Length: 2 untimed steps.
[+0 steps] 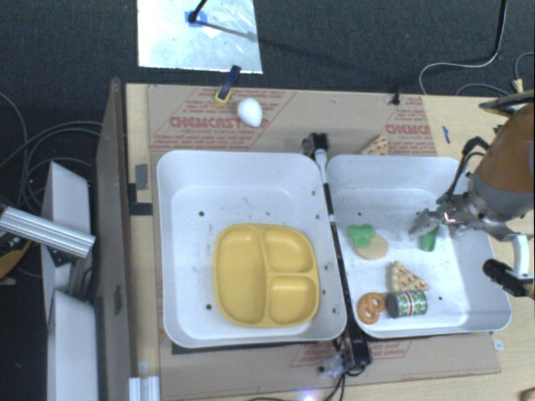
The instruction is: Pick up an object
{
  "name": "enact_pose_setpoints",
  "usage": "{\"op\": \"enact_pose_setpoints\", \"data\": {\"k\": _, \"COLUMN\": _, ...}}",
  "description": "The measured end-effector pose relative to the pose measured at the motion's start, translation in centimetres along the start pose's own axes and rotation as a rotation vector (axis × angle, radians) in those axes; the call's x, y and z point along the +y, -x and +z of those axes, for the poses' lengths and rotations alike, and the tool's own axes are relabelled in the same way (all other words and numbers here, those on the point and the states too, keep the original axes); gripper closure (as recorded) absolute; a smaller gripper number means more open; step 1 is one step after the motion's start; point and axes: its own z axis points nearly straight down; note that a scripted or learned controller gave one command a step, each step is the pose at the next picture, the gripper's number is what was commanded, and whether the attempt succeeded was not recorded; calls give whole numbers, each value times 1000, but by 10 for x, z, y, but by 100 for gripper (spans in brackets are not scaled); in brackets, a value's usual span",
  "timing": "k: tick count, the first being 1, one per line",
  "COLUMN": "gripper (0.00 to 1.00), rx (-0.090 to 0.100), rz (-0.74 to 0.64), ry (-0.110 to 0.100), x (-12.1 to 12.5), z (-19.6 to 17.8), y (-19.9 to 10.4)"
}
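The gripper (428, 228) is hanging low over the right bin (481, 312), near its right wall. Its fingers are standing apart on both sides of a small green object (429, 241), which is sitting between them. I cannot tell if they are pressing on it.

To the left, a green piece (361, 235) is lying on a pale round piece (374, 247), close to the divider between the bins. Nearer the front edge, a pizza slice (406, 276), a can (406, 304) and a pretzel (369, 308) are crowding together. The back part of this bin is giving open room.

In the left bin (188, 199) a yellow divided plate (267, 273) is lying. Behind the bins, a white egg (250, 111) is resting on the cardboard (334, 115).
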Motion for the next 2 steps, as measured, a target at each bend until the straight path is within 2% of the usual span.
{"op": "enact_pose_setpoints", "data": {"k": 1, "gripper": 100, "rx": -1, "rz": -2, "ry": 5, "x": 2, "z": -11, "y": 0}}
{"op": "enact_pose_setpoints", "data": {"k": 2, "gripper": 0, "rx": 0, "rz": -2, "ry": 4, "x": 2, "z": -10, "y": 0}}
